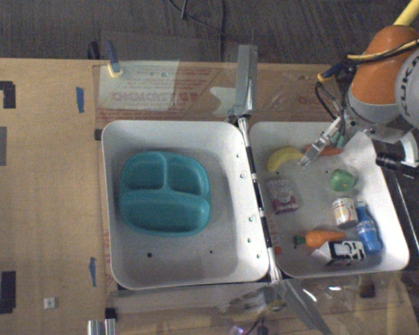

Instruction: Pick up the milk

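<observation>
The milk (346,251) is a small black-and-white carton lying at the front edge of the right bin (394,257), just in front of a carrot (322,238). My gripper (314,152) hangs over the back of that bin, between a banana (284,158) and a small reddish item (332,149) beside it. The gripper is far from the milk, roughly a bin's depth behind it.
The right bin also holds a pink-and-white packet (282,195), a green fruit (342,180), a small can (343,211) and a blue bottle (367,232). A teal divided plate (165,192) lies in the left bin (126,257). A metal divider (255,194) separates the bins.
</observation>
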### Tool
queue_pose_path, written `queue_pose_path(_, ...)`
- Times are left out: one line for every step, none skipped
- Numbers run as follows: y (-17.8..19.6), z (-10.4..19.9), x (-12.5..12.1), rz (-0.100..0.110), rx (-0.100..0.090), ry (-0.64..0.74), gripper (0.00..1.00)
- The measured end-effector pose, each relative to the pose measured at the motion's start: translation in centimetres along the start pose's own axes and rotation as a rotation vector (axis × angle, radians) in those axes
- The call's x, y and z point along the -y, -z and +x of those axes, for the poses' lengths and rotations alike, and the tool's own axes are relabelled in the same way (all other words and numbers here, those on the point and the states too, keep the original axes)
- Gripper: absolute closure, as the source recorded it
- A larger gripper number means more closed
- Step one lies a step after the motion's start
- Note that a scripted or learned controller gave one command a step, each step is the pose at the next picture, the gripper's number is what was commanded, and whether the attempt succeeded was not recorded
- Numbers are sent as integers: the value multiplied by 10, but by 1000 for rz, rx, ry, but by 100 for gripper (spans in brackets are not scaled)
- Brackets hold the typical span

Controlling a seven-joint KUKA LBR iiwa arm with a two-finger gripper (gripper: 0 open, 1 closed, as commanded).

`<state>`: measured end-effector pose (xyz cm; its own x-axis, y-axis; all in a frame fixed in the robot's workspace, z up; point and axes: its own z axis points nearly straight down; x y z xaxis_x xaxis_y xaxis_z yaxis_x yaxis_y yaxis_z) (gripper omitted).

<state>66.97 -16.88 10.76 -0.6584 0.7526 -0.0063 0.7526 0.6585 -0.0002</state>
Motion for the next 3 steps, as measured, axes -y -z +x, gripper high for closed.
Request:
queue_pose_path(78, 52, 34, -4, -2, 143, 0)
queue_pose_path(14, 9, 37, -4, 0, 254, 0)
queue_pose_path(-19, 54, 74, -7, 5, 254, 0)
